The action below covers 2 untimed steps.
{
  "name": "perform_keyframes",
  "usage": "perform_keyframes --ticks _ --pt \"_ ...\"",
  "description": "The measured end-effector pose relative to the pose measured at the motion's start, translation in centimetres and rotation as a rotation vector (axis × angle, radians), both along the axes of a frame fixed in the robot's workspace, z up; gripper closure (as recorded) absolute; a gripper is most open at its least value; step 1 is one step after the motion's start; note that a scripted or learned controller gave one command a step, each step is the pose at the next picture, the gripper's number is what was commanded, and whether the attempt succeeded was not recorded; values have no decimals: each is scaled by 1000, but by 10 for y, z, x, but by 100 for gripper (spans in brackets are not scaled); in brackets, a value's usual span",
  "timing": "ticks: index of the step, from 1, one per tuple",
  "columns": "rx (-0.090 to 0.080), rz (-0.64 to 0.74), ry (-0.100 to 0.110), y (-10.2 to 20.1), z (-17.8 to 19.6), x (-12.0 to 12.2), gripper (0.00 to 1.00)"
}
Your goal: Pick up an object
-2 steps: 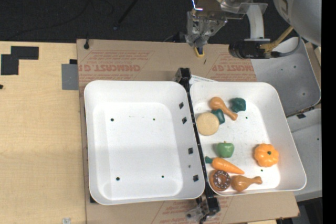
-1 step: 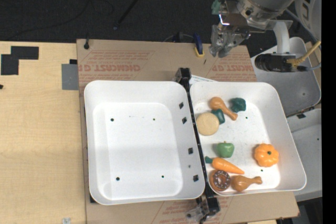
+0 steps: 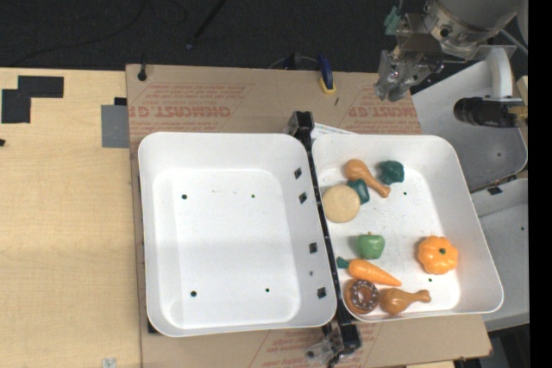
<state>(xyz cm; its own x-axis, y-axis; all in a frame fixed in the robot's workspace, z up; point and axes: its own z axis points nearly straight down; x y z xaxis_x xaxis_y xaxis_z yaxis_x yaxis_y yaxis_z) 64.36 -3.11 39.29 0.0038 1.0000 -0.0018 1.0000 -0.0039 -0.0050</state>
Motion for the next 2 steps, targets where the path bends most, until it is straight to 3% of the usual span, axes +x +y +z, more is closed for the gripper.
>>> perform_keyframes --ticks 1,2 --pt "3 10 -18 55 150 0 100" --pt "0 0 -2 0 144 0 100"
